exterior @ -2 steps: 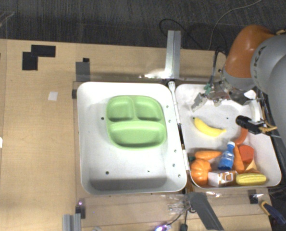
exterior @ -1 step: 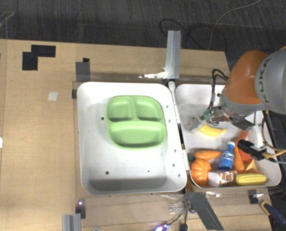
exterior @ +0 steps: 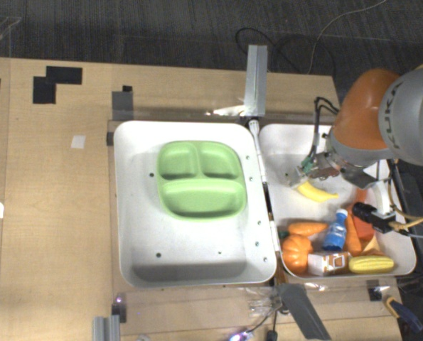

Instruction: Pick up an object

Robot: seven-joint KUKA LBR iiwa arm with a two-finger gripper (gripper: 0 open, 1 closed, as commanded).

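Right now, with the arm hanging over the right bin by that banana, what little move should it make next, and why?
Probably a short drop straight down. The gripper hovers just above the upper end of the banana, which lies alone on bare floor of the right bin, away from the toys crowded along the near edge, so it looks the easiest target.

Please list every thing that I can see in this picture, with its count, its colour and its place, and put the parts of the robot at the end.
left bin: 1, white, left half of the bench
right bin: 1, white, beside it
divided plate: 1, green, in the left bin
banana: 1, yellow, middle of the right bin
bottle: 1, blue, near end of the right bin
pumpkin: 1, orange, near left corner of the right bin
corn cob: 1, yellow, near right corner
arm: 1, grey and orange, over the right bin
gripper: 1, dark, just above the banana
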